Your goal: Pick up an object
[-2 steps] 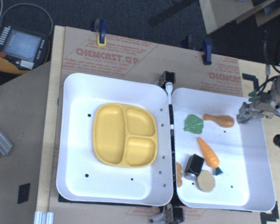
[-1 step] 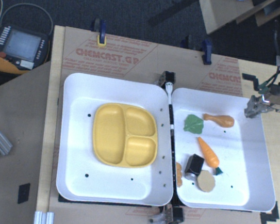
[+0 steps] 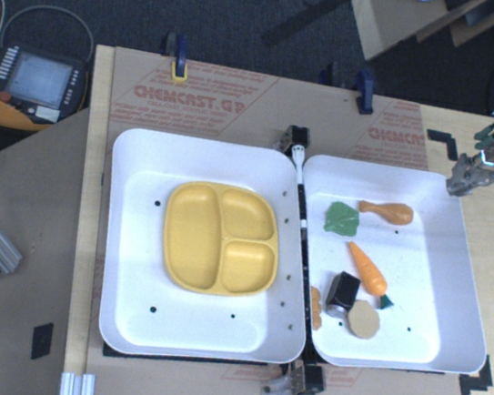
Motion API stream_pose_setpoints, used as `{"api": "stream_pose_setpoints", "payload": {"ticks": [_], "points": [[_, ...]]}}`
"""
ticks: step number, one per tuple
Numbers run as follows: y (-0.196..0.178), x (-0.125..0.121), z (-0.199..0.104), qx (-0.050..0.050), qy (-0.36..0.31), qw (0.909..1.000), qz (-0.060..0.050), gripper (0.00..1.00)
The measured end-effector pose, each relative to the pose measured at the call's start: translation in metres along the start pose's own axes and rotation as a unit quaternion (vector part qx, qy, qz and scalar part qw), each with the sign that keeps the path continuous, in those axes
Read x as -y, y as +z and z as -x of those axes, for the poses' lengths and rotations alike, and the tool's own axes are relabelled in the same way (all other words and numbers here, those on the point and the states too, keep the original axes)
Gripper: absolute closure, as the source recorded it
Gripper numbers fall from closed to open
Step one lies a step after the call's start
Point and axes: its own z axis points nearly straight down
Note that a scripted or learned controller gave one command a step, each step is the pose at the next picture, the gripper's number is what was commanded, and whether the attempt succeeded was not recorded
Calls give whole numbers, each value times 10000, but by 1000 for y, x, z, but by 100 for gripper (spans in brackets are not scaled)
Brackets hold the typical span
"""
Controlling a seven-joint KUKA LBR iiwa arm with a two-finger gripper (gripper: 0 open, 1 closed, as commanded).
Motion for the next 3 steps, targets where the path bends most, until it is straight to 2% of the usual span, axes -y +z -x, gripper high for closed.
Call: {"api": "stream_pose_setpoints", "payload": {"ticks": [1,2,3], "points": [[-5,10,-48,-26,-20,10000,-41,100],[-8,8,-97,-23,-19,10000,-43,100],[4,7,-147,-25,-20,10000,-49,100]]}}
